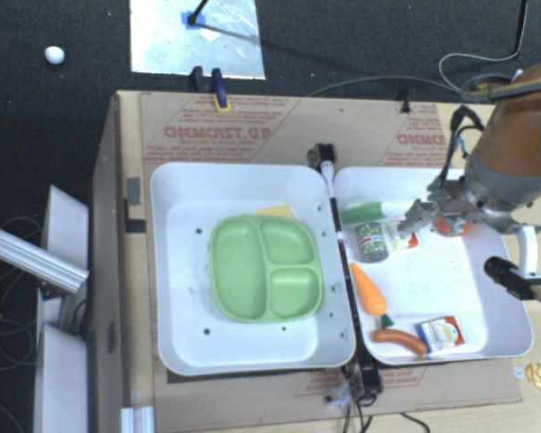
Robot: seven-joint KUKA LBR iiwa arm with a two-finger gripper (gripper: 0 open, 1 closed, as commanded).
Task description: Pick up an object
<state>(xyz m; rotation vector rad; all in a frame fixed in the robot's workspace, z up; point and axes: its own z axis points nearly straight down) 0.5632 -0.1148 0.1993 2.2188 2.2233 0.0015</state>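
While claw (415, 222) hovers, can (373, 240) just beside

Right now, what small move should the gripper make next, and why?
Probably ease down and left onto the can. The gripper sits just right of it in the right bin, with nothing visible between its fingers, and the can is the nearest object.

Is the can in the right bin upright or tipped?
Tipped: the can lies on its side, its label facing up, beside the gripper.

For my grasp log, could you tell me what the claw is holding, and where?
It cannot be told: the claw sits right beside the small can, but nothing is clearly between its tips.
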